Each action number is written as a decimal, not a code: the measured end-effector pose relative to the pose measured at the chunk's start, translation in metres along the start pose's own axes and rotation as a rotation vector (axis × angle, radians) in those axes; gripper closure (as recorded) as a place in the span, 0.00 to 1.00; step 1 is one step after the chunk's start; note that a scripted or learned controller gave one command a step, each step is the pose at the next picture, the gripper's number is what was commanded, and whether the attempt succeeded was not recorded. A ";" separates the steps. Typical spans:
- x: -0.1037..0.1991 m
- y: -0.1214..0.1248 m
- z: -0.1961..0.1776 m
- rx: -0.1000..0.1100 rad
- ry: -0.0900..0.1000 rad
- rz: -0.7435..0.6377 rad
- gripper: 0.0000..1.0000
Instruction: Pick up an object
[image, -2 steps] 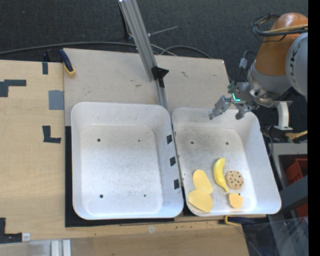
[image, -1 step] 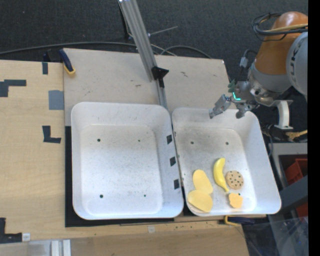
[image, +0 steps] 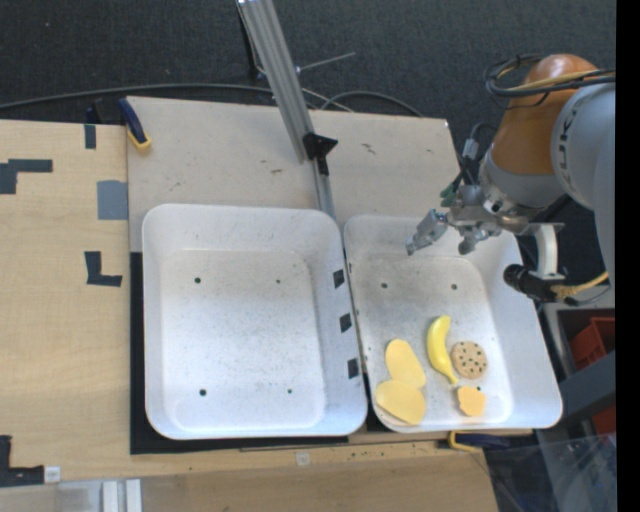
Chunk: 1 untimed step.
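Lying near-upright in the right bin (image: 520, 330), the banana (image: 438, 347) tilts slightly left.

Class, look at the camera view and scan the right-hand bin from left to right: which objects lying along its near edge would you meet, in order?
Pale yellow flat pieces → banana → round speckled cookie. The small orange piece sits below the cookie at about the same position across, so it is left out of the order.

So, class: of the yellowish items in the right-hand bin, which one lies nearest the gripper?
The banana: curved, and lying farther up the bin towards the gripper than the other pieces.
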<state>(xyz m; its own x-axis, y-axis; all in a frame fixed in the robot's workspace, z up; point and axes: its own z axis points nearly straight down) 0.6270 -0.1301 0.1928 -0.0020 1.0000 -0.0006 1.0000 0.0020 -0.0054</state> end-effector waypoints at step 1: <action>-0.009 0.003 0.055 0.001 0.000 0.001 0.00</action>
<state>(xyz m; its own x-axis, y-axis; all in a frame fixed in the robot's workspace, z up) 0.6301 -0.1388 0.1377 -0.0014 1.0000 -0.0008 1.0000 0.0014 -0.0064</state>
